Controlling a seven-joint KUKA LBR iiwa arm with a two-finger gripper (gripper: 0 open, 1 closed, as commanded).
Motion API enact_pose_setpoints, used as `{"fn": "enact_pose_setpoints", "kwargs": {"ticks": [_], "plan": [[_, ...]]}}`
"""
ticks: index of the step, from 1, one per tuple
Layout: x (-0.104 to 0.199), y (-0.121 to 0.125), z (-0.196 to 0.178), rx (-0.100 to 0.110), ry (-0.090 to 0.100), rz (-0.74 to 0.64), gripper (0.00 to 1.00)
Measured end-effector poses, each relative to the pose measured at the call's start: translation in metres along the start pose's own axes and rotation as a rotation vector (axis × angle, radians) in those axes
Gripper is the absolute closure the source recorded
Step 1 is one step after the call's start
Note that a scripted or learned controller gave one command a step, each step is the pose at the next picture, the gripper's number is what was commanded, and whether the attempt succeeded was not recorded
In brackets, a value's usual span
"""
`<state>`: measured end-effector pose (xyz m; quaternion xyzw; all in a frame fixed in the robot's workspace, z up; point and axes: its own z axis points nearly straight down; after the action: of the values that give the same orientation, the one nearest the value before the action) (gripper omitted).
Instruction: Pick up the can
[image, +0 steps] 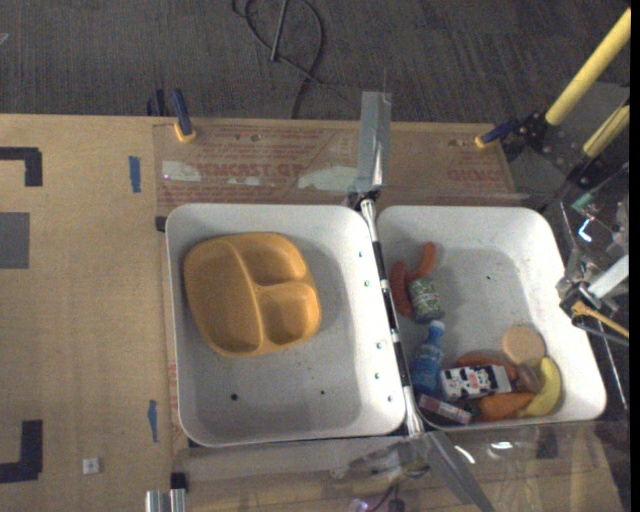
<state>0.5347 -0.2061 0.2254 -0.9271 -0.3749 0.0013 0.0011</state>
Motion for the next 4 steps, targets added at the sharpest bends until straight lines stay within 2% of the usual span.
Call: {"fn": "enact_pose_setpoints", "kwargs": {"ticks": [1,2,3,4], "plan": [[0.078,0.074,-0.087,-0.003,0.001,0.048,1.00],[0.099,0.040,0.032,0.000,0.001,0.066,1.00],[0.106,0.011,0.058,0.001,0.001,-0.295,1.00],[0.051,0.041,0.028,-0.004,0.002,0.045,1.00]]}}
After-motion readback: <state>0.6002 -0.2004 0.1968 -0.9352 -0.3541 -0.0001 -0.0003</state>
